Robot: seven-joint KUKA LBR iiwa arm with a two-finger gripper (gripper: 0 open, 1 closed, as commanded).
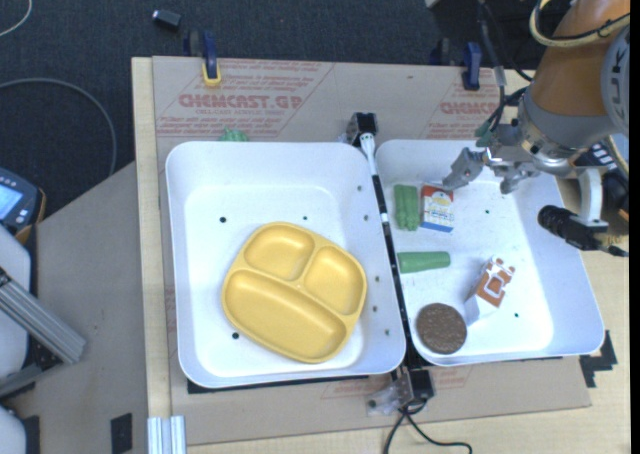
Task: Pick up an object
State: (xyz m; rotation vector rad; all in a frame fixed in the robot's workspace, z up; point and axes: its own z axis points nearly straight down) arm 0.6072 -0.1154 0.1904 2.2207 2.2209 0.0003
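My gripper [488,172] hangs over the far part of the right bin [545,342], its two grey fingers [462,168] spread open with nothing between them. Just left of it and below lie a small white, blue and red carton [437,210] and a green block [406,207]. Further toward the front are a green cylinder [423,261], an orange and white object [492,282] and a brown round disc [441,328]. The grey arm with its orange band [590,12] comes in from the upper right.
A yellow divided plate [293,290] fills much of the left bin [190,202]. A black clip [363,126] sits at the far end of the wall between the bins. Blue clamps [209,50] hold the cardboard board at the back. A black part [568,225] juts in at the right bin's edge.
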